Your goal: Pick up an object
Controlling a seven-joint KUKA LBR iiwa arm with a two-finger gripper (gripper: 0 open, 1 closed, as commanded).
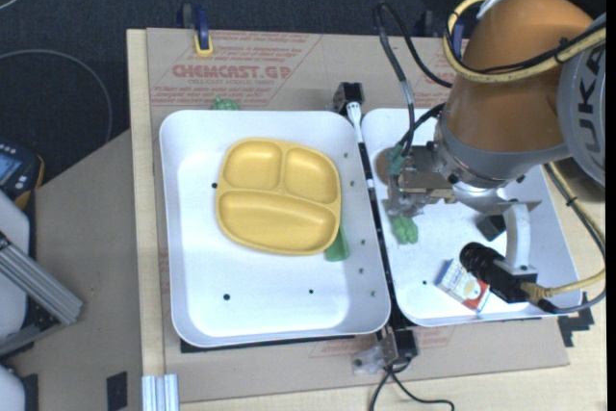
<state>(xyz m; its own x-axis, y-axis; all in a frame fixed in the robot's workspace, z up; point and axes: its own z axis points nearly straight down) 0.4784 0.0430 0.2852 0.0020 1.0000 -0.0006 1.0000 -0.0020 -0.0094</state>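
A yellow divided plate [279, 195] lies in the left bin [260, 303]. A small green object [336, 247] peeks out beside the plate's lower right rim. In the right bin [423, 303], my gripper [402, 207] hangs low near the left wall, just above a green object [404, 230]. The arm's grey wrist and orange band [510, 63] cover the bin's upper part. A small colourful packet [460, 285] lies near the bin's front, partly under a black part of the arm.
A black clamp [348, 97] sits at the back between the bins. Cables loop above the right bin. Brown cardboard [241, 63] surrounds both bins. A blue-and-yellow clip [201, 29] holds the board's back edge.
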